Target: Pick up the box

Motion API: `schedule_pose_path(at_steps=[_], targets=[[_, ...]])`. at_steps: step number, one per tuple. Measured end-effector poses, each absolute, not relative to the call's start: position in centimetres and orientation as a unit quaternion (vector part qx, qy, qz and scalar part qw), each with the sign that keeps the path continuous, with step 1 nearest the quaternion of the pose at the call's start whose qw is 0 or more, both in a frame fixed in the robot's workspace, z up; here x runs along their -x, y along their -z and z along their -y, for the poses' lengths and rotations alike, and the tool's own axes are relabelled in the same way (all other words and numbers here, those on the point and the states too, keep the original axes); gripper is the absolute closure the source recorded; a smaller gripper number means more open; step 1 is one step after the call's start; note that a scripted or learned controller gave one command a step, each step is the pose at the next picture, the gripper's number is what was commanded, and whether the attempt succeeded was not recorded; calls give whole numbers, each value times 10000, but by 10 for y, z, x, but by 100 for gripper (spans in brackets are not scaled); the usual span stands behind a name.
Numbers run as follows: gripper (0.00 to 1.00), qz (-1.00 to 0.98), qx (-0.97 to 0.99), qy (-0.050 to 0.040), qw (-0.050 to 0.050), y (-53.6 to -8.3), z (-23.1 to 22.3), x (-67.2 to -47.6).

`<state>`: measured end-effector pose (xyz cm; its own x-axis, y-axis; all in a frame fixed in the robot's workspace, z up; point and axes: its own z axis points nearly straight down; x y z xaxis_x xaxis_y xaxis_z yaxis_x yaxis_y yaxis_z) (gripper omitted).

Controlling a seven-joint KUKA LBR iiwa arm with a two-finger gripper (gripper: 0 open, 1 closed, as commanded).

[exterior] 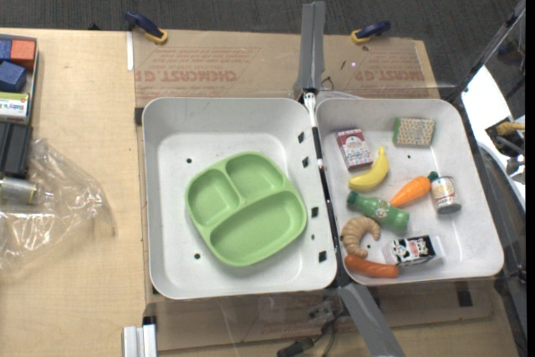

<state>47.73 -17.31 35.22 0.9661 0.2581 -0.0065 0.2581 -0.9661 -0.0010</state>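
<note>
Small red and white box [354, 149] lying flat in the right bin [476, 180], long axis near upright in view, tilted slightly left, end effector state cannot be told

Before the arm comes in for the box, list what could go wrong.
1. Two boxes sit in the right bin: the red box and the black-and-white box; the wrong one could get picked.
2. The black-and-white box touches the red pepper and sits close to the croissant, so either may get bumped.
3. The banana lies just below the red box and may be nudged.
</note>
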Motion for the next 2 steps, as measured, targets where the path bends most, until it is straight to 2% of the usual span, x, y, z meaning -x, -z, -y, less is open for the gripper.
schedule_pose_path(at_steps=[2], targets=[[100, 1020, 9948, -18, -7, -372, 144, -478]])
